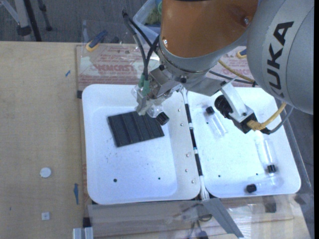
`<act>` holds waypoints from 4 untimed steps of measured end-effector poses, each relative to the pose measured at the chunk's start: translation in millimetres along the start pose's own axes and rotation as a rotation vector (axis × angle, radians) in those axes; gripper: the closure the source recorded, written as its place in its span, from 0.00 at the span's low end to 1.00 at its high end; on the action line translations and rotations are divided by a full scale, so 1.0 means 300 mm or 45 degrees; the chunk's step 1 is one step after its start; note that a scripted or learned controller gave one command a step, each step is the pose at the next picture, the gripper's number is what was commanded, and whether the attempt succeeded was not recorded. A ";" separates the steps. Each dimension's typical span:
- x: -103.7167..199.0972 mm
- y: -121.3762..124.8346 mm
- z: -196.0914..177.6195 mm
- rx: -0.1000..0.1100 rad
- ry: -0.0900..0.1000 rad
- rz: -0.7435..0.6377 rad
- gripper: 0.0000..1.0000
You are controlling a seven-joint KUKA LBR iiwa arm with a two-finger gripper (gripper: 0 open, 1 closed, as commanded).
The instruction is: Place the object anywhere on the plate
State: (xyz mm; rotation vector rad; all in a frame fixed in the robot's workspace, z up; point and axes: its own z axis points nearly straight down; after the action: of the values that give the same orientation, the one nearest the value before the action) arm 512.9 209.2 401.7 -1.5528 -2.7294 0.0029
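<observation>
The claw point(148, 108) is seen low over the left bin point(99, 183), at the 1 o'clock corner of the dark ribbed plate point(135, 129); its opening cannot be told, nor any held object.

My arm point(239, 29) fills the frame's upper right — orange band above the wrist — with the gripper point(147, 108) seemingly pointing down near upper centre.

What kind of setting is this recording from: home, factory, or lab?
Most likely a robotics lab bench: a KUKA arm with exposed cabling works over two white bins on a plywood table, with a dark ribbed plate as target.
</observation>
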 end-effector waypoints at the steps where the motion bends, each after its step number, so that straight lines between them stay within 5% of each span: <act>1: -0.132 -0.099 -0.112 -0.010 -0.004 -0.336 1.00; 2: -0.187 -0.236 -0.113 -0.003 -0.001 -0.805 1.00; 3: -0.031 -0.147 -0.113 -0.010 -0.006 -1.163 1.00; 4: -0.265 -0.142 -0.075 -0.007 -0.003 -0.500 1.00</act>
State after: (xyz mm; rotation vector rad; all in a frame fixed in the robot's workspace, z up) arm 516.9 119.0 424.2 -0.9915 -2.9840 -0.0028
